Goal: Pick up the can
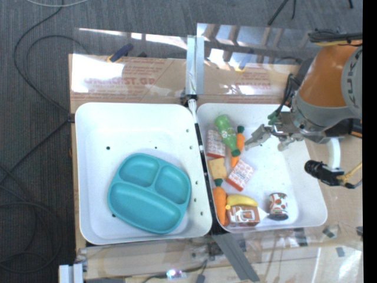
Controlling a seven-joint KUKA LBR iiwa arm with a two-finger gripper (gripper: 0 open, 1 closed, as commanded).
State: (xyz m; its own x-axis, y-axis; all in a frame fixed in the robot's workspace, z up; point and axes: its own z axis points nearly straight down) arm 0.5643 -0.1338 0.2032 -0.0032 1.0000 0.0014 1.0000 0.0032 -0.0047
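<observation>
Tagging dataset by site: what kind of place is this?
Likely a robotics lab pick cell: two white bins on a bench, toy food and a can, the robot arm over them, cables on carpet.

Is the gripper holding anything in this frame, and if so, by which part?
Nothing is held. The gripper hangs open above the right bin, while the can stands apart near the bin's front edge.

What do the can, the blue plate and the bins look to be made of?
Can: probably metal under a printed red and white label; its pale top rim suggests this, but it is too small to be sure.
Plate: likely moulded plastic, matte teal, with smooth rounded compartments.
Bins: apparently white plastic, slightly glossy, with soft highlights on the rounded walls.
</observation>
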